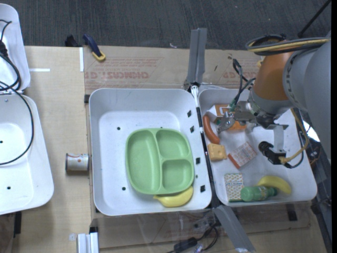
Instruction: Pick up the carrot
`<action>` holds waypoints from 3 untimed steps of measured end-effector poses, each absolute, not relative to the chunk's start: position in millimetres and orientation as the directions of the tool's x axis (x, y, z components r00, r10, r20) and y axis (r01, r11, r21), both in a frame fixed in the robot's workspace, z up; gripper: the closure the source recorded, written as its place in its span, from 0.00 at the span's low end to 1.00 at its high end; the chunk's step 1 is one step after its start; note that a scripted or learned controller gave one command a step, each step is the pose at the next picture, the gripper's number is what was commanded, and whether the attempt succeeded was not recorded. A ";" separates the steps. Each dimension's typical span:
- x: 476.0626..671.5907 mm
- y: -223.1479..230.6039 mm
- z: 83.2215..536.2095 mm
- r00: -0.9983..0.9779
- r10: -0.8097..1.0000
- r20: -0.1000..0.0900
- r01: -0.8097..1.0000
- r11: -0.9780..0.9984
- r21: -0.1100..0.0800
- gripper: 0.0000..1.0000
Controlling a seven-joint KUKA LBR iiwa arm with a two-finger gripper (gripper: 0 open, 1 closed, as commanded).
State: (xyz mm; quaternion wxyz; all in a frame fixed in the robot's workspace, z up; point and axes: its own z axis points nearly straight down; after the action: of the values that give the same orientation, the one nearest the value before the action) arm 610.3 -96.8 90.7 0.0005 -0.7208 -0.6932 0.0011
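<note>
Two bins | left bin (105,141): green tray (159,159) | right bin (303,186): carrot (210,129) | gripper (227,121) state: cannot tell

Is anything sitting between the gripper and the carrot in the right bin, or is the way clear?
Nothing visible stands between them. The gripper hangs just right of the carrot, which lies along the right bin's left wall. The cheese-like yellow block lies below the carrot, out of that path.
</note>
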 end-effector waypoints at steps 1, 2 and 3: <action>609.4 -98.1 98.3 0.042 0.999 -0.001 0.999 -0.042 -0.007 1.00; 616.4 -89.9 191.0 -0.209 0.978 -0.002 0.978 0.209 0.000 1.00; 616.4 -89.9 190.9 -0.209 0.978 -0.002 0.978 0.209 0.000 0.00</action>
State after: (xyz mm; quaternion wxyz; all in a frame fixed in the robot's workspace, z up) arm 616.4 -89.9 190.9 -0.0005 -0.6290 -0.7774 0.0007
